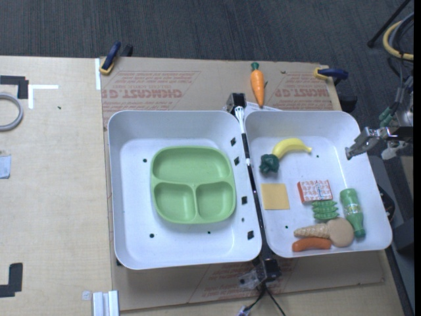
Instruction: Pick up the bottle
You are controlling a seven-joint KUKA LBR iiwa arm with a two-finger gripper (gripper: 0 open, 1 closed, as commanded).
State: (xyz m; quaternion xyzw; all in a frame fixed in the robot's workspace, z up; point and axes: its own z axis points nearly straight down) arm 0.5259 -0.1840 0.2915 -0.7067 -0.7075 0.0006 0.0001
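The gripper hung over the bin edge, not near the green bottle. I could not tell its grip.

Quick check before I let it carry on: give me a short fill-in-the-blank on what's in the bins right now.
1. The green bottle lies in the ____ bin as the camera sees it.
2. The divided plate in the other bin is ____ in colour.
3. The carrot lies on the ____, outside both bins.
4. The yellow fruit beside the broccoli is a ____.

Missing words: right; green; cardboard; banana
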